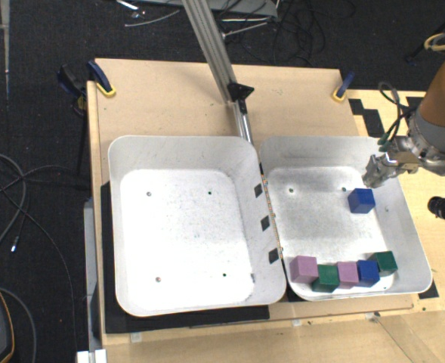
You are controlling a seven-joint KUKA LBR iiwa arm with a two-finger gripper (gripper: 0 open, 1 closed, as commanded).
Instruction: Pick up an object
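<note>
Blue cube (362,200) sits alone on the floor of the right-hand white bin (313,157), toward that bin's right wall and well apart from the other blocks. The claw (375,171) hangs just above and beside the cube's upper right, its tip near the bin's right rim; whether it is spread or closed cannot be told from this angle, and nothing is seen in its grip. Along the bin's near edge runs a row of five blocks: a purple block (304,268), a green block (328,276), a second purple block (347,273), a second blue block (368,270) and a dark green block (386,262). Left-hand white bin (131,165) lies alongside on the desk (169,104).
</note>
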